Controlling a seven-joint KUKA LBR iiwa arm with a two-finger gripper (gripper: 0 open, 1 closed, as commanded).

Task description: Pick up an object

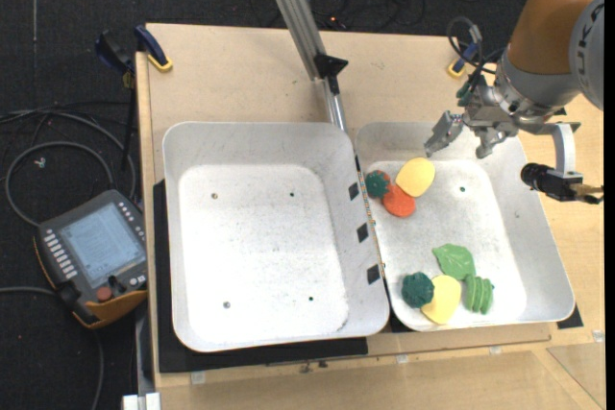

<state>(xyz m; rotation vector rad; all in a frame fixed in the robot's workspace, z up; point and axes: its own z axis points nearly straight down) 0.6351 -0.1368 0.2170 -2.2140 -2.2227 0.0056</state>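
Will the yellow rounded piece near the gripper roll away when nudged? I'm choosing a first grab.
The yellow piece looks smooth and egg-shaped, so it probably rolls or slips easily. It leans on the orange piece, which may block it that way. It is probably light.

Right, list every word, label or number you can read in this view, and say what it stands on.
"UK": partial dark letters at the frame's edge on the arm's orange band.
Teach pendant: screen and keys too small and blurred to read.
White bins and toy foods: none.
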